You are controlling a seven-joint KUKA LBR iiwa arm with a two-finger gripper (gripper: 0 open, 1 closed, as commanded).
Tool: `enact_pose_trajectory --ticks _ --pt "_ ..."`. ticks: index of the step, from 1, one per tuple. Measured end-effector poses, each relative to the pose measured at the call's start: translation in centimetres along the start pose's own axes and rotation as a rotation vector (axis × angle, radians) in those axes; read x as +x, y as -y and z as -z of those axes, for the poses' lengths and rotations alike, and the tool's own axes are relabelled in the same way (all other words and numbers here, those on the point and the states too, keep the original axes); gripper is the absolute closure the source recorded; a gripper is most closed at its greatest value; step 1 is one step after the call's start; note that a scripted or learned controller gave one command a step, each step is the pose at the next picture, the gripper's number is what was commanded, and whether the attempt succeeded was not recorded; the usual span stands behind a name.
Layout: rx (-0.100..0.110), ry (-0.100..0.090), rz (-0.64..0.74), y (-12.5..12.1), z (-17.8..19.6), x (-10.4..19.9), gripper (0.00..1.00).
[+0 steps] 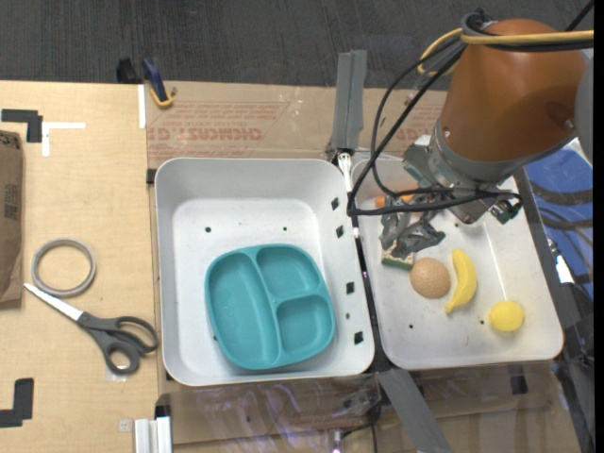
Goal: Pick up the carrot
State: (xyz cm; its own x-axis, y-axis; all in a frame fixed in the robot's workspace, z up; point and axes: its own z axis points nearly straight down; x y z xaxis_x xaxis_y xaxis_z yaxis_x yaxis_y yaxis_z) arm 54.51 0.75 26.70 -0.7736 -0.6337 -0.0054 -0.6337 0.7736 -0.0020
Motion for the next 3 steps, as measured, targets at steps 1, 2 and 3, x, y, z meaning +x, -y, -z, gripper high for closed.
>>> enact_pose_trajectory --ticks 1,2,3 --pt "-0.002 -0.003 -0.008 -5.9 0.8 -1.5 1.0" --pt "-0.001 -0.004 -0.313 -2.6 -2.8 2.0 1.0" --pt "0.0 -0.002 -0.388 -7.2 1.4 -2.6 1.0"
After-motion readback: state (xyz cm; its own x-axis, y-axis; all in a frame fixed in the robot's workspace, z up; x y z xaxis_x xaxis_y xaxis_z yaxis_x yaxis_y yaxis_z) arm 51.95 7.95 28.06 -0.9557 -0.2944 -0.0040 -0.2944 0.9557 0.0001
